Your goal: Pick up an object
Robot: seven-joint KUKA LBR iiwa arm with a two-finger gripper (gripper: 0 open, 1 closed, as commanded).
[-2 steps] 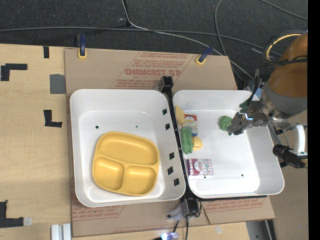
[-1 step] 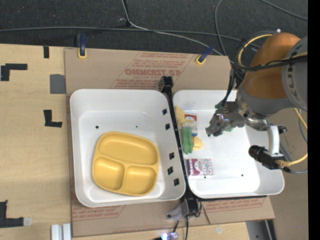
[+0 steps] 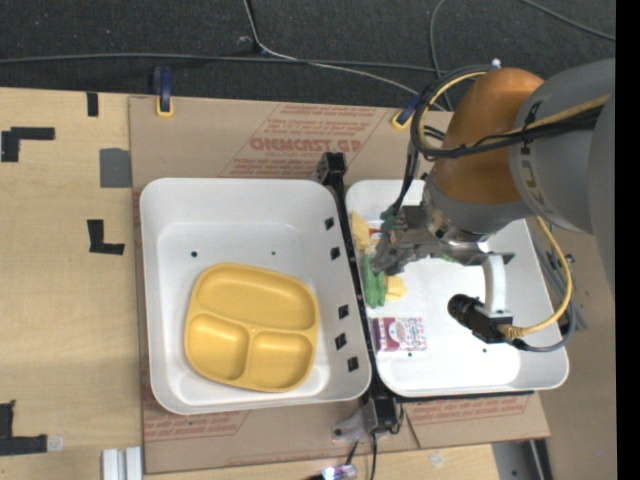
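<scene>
My gripper [image 3: 392,253] is down in the right bin [image 3: 470,368], at its left side, over a small cluster of objects. A green item [image 3: 375,288] and a yellow item [image 3: 396,288] lie right under and beside the fingers. A small packet with a pink and white label [image 3: 400,334] lies flat nearer the bin's front. Another yellowish item [image 3: 361,233] pokes out by the divider wall. The arm's wrist hides much of the cluster.
The left bin [image 3: 160,228] holds a yellow divided tray [image 3: 250,325] with three compartments. A black divider strip [image 3: 345,268] runs between the bins. Cables loop above the arm and along the right bin's right side.
</scene>
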